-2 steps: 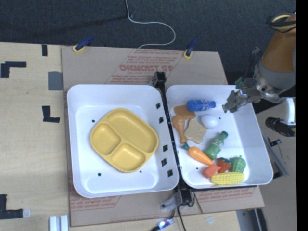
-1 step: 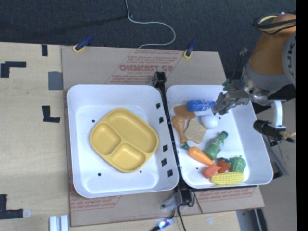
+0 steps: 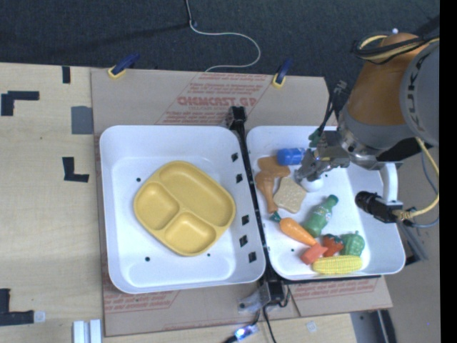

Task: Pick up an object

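The bench was pale wood with black marks on its left part. A brown cardboard sheet lay flat on it, blue clips at its far edge, and two white bins, left bin and right bin, sat side by side on that sheet.

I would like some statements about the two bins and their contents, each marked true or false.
1. The yellow tray lies in the left bin. True.
2. The corn cob lies in the left bin. False: it lies in the right bin, near its front edge.
3. The end effector is over the right bin. True.
4. The green bottle stands on the yellow tray. False: it lies in the right bin beside the carrot.
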You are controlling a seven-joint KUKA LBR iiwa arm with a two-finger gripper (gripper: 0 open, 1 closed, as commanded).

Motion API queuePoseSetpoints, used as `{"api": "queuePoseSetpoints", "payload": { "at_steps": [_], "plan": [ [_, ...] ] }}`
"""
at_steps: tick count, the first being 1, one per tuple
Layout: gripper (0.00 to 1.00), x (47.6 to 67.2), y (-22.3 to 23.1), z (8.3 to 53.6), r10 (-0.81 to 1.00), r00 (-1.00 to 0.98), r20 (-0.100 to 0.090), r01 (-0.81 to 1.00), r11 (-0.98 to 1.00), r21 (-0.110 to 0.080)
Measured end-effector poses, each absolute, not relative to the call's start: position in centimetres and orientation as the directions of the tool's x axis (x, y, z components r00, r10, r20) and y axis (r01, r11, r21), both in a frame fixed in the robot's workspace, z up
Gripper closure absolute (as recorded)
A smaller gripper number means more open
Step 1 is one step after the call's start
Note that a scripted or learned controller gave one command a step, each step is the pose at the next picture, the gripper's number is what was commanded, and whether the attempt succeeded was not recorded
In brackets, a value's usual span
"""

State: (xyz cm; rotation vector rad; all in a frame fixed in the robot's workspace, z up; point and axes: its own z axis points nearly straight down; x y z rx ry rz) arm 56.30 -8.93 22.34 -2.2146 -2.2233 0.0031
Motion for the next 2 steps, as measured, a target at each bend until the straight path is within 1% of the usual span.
{"api": "queuePoseSetpoints", "payload": {
  "at_steps": [1,2],
  "plan": [
    [1.0,56.7,-8.0,21.4,1.0,-0.001,0.0,1.0,0.001,-0.004],
    [1.0,57.4,-8.7,23.0,1.0,-0.002,0.0,1.0,0.002,0.0]
  ]
}}
